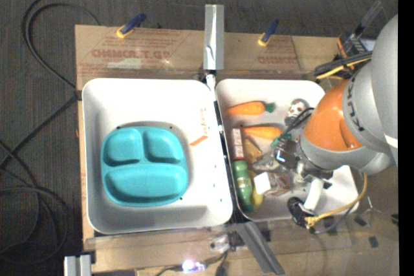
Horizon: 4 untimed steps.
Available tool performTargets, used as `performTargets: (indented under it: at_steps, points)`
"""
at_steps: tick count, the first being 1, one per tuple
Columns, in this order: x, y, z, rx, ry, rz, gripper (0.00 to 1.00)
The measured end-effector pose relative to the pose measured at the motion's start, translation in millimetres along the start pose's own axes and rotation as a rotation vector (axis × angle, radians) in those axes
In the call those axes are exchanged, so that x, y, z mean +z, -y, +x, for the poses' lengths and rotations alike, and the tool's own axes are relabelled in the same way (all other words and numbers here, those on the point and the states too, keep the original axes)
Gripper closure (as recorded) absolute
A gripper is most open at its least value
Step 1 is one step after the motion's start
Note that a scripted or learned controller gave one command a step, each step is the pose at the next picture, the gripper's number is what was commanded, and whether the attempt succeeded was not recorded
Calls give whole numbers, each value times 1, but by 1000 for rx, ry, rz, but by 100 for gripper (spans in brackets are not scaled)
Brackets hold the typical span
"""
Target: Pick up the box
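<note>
The box (pixel 237 141) is small, dark brown-red with a pale label, and lies against the left wall of the right bin (pixel 336 194). My gripper (pixel 273 168) is low in the middle of that bin, just right of the box and below it, among the cluttered items. The orange wrist band (pixel 330 129) and grey arm cover the bin's right half. Nothing is visibly held in the gripper.
In the right bin lie two carrots (pixel 249 108) (pixel 262 132), a green bottle (pixel 242 178), a small white block (pixel 261 183) and a grey-white toy (pixel 297 106). The left bin (pixel 97 100) holds a teal divided plate (pixel 145 166). A yellow cable (pixel 336 213) hangs by the wrist.
</note>
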<state>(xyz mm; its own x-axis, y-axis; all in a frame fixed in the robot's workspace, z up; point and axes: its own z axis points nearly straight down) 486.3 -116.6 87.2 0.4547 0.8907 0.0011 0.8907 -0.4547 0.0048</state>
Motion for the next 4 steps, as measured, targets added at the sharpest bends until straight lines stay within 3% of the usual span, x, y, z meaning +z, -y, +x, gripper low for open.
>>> performTargets:
  at_steps: [1, 2, 3, 4]
  points:
    - [-138, -52, -74, -170, 5, 10, 0]
    - [0, -13, -25, -169, 0, 1, 0]
    - [-1, -39, -70, -236, -10, 3, 0]
    - [-8, -40, -71, -238, -6, 3, 100]
